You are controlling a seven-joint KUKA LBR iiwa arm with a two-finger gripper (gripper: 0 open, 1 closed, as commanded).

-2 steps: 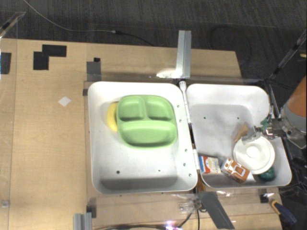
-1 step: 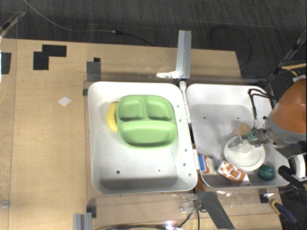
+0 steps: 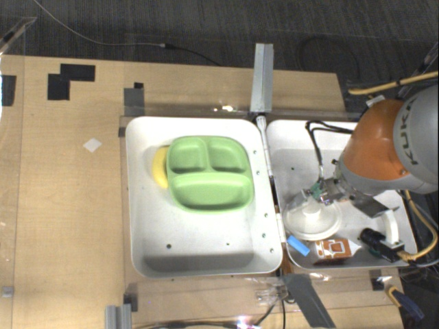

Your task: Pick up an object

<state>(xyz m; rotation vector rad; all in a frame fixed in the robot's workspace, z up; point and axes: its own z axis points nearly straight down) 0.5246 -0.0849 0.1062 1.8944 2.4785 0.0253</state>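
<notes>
In the right bin (image 3: 295, 142), my gripper (image 3: 321, 192) hangs low on the grey arm with the orange band (image 3: 374, 149). It sits just above a clear round cup-like object (image 3: 312, 219) that rests on the bin floor. Whether the gripper touches it is hidden from this angle. A small blue piece (image 3: 297, 245) and a brown-and-orange packet (image 3: 334, 249) lie by the bin's front wall.
The left bin (image 3: 147, 238) holds a green divided plate (image 3: 208, 172), and a yellow banana-like object (image 3: 159, 167) pokes out from under the plate's left edge. A metal post (image 3: 261, 77) stands behind the seam between the bins. Tan bench surface lies to the left.
</notes>
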